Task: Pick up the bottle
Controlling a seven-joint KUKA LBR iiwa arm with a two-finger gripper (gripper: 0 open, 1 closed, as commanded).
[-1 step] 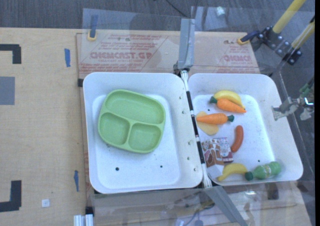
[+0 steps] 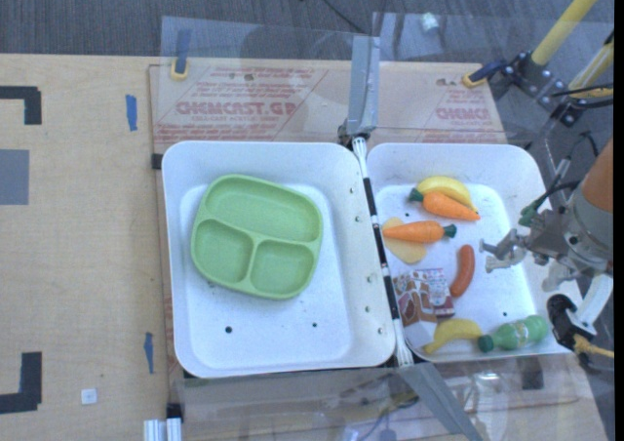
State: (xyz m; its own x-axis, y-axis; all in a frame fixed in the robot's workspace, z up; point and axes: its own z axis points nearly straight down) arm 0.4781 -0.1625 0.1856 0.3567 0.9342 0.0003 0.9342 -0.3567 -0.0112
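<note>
The green bottle lies on its side in the near right corner of the right bin, its dark cap pointing left, close to the bin's front rim. Just beside the cap, touching or almost touching it, lies a banana, curved along the same front edge. Left of that, against the divider between the bins, is a flat printed packet. A red sausage stands slanted in the middle of the bin, above the banana and apart from the bottle. Farther back lie a carrot with its green end to the right, a second carrot, and a second banana behind it; a pale yellow piece shows under the nearer carrot. The gripper hangs over the right part of this bin, above the bottle in the view and to the right of the sausage, with nothing seen between its fingers; whether they are parted or closed cannot be told from here. The left bin holds a green divided tray, well away from everything else.
</note>
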